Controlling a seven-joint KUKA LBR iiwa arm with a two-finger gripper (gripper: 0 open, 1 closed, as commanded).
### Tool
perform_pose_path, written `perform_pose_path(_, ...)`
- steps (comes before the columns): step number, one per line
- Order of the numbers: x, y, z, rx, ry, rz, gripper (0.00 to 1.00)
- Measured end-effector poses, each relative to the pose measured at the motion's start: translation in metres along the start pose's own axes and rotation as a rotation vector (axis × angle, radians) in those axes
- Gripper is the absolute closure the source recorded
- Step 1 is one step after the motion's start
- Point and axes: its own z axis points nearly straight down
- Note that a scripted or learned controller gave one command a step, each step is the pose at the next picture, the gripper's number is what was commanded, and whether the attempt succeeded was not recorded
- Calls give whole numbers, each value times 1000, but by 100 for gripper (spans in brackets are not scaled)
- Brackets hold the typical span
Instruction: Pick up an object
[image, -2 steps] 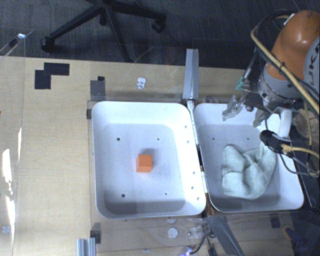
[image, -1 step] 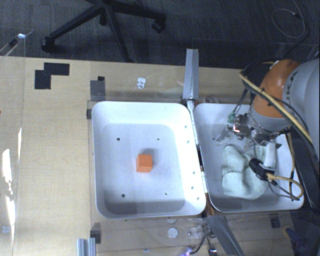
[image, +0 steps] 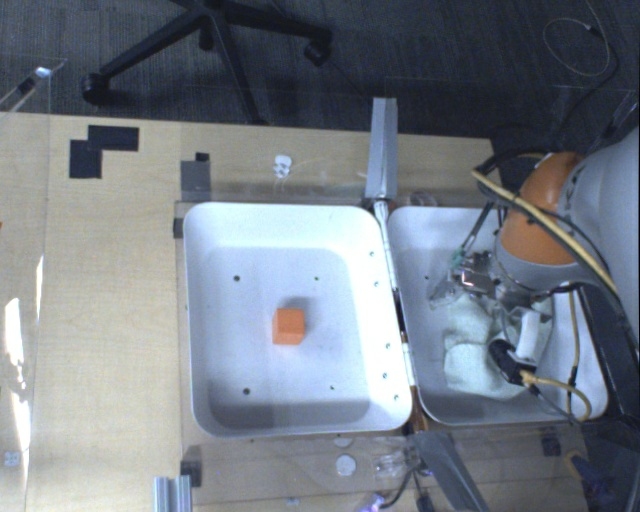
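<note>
A small orange cube (image: 289, 326) lies near the middle of the left white bin (image: 215, 250). In the right bin (image: 425, 240) a pale whitish soft object (image: 468, 358) lies toward the front. The arm, with its orange band (image: 535, 210), hangs low over the right bin. Its gripper (image: 462, 280) sits just above and behind the whitish object, far to the right of the orange cube. The wrist and cables hide the gripper's tips.
A grey metal post (image: 382, 150) stands at the back between the two bins. Yellow and black cables (image: 540, 380) loop off the wrist over the right bin's front right. Black chair legs (image: 215, 45) cross the dark floor behind the bench.
</note>
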Motion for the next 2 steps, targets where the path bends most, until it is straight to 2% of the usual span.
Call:
perform_pose_path(1, 0, 2, -12, -6, -1, 0, 100)
perform_pose_path(2, 68, 34, -109, 12, -2, 82, 100)
